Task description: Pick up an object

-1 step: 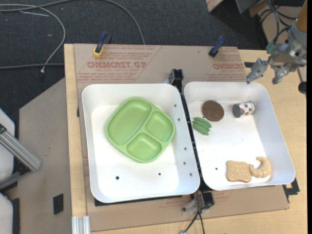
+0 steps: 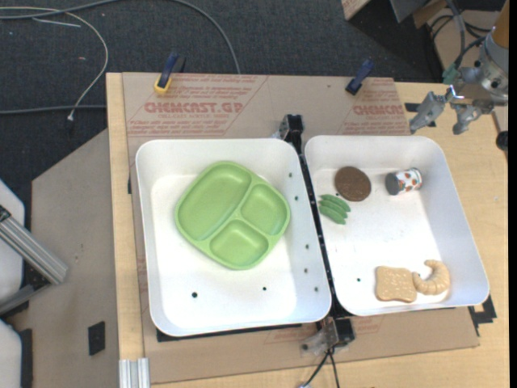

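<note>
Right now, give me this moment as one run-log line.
hand: open, above right bin's far right corner, holding nothing | right bin: brown disc, green pods, small can, cracker, croissant | left bin: green tray

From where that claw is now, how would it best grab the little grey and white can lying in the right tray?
Probably from straight above, fingers closing across the can's round body at its middle. It lies on its side, long axis roughly left to right, apart from the brown cookie, so there looks to be room on both sides. The gripper hangs beyond the right bin's far corner.

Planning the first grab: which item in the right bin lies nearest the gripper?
The small can, in the bin's far right corner, just below the open gripper.
</note>
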Tool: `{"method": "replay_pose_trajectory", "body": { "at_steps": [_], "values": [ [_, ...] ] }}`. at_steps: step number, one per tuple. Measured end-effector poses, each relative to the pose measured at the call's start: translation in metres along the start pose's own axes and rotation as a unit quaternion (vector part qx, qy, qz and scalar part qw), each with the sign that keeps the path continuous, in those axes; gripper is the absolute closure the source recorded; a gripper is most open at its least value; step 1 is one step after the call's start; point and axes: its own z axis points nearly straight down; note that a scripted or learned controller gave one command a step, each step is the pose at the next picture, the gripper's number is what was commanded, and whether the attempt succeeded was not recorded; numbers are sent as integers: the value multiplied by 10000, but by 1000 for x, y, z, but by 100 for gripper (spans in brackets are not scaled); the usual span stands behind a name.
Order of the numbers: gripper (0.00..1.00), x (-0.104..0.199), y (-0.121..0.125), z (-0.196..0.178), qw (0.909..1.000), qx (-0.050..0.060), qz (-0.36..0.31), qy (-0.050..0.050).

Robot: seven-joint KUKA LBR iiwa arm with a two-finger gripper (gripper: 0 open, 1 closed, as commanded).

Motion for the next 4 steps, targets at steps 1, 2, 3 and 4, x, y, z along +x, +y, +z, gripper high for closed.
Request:
{"method": "replay_pose_trajectory", "body": {
  "at_steps": [1,2,3,4],
  "values": [
    [0,-9,2,53,10000,16,2,4],
    [0,-6,0,95,10000,24,-5,8],
    [0,-9,-8,141,10000,28,5,8],
    [100,-9,-5,126,10000,-14,-3,-5]
  ]
}}
